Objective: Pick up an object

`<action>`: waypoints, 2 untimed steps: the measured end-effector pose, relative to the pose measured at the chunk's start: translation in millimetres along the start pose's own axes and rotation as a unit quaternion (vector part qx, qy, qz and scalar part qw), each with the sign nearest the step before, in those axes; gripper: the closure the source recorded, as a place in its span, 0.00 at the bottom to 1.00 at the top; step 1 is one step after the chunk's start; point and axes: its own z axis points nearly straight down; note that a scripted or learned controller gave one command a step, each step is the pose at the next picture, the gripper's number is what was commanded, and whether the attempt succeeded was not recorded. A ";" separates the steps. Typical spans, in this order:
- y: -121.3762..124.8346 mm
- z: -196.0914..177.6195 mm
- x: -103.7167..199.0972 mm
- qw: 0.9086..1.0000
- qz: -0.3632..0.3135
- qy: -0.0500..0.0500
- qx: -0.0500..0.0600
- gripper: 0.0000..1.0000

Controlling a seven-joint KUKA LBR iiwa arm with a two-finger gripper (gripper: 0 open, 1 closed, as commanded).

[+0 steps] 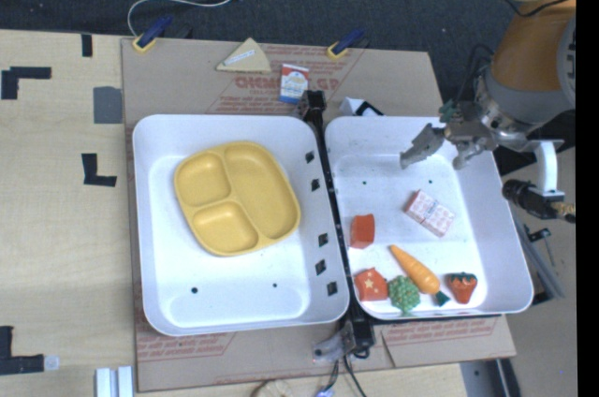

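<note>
pink box [430, 213] below open hand [440, 151]

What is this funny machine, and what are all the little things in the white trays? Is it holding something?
It is a robot arm. Its orange and grey body comes in from the right side of the picture, and at its end is a hand with two fingers, spread apart above the right tray. There is nothing between the fingers, so it holds nothing.

The picture is taken by one camera fixed above the bench, looking down at a slant.

Two white trays sit side by side. The left tray holds a yellow plate with three sections. The right tray holds small toys: a pink box, a red block, a carrot, a green piece like broccoli, a red piece beside it and a strawberry.

The robot's job is to pick up one of these things.
</note>
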 end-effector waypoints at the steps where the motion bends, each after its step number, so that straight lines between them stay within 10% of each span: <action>1: -83.5 38.2 -21.6 1.000 0.001 0.000 0.001 0.00; 2: -98.8 147.8 0.8 1.000 0.000 0.001 0.000 0.00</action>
